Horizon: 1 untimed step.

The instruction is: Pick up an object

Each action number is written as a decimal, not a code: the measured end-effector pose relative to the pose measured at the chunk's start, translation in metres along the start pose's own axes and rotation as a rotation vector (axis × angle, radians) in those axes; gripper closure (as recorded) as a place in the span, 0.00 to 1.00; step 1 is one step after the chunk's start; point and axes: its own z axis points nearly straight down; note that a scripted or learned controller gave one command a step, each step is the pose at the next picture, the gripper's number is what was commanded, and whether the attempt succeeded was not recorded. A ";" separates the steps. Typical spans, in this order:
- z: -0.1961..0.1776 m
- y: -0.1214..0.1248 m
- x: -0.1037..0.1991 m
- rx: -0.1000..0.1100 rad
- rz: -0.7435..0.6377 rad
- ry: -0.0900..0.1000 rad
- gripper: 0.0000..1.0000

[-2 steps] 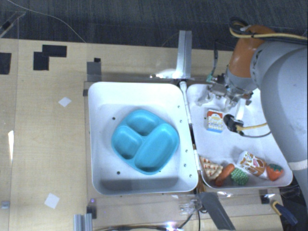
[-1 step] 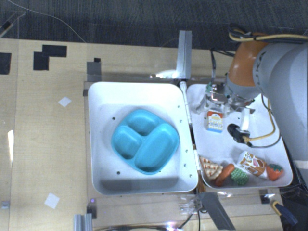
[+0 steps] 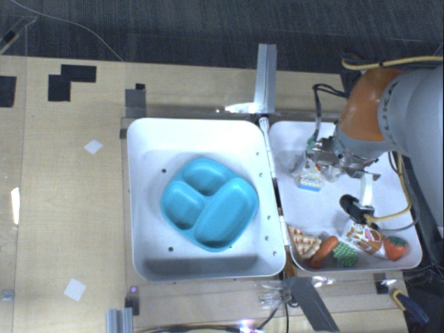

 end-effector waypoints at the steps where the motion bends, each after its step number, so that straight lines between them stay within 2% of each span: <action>1: -0.012 0.002 0.000 -0.007 -0.001 0.000 1.00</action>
